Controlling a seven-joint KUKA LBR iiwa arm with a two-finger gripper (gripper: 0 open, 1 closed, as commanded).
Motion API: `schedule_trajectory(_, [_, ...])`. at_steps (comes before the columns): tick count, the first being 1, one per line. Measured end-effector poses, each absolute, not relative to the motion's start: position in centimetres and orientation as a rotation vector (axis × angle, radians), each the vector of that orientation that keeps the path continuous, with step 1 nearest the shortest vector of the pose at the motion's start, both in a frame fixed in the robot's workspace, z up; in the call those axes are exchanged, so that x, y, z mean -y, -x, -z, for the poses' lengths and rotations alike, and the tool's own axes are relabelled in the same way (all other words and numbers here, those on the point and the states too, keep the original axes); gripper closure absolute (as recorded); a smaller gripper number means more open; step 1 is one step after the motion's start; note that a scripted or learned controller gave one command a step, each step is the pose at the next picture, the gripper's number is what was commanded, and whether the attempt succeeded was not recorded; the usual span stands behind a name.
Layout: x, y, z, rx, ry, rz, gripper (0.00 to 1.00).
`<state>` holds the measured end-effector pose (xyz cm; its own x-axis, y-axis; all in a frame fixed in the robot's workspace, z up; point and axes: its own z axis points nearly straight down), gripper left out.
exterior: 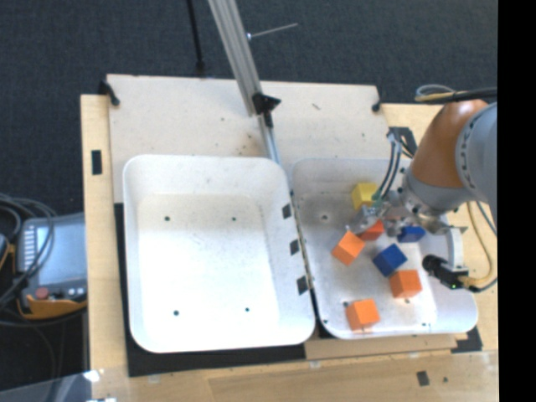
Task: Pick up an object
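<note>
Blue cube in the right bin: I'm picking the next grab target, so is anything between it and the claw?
Nothing visible. The claw hangs just up-left of the blue cube, over a small red block; orange cubes sit beside.

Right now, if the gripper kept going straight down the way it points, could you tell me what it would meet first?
Most likely the small red-orange block right beneath the gripper, in the right bin. Depth is hard to judge from above, so it may already be touching.
</note>
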<state>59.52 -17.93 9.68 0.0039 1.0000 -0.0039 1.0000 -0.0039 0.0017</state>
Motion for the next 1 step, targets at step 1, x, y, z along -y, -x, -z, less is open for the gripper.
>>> schedule_trajectory(1, [17.99, -59.62, -10.91, -2.208, -2.226, -0.004, 1.00])
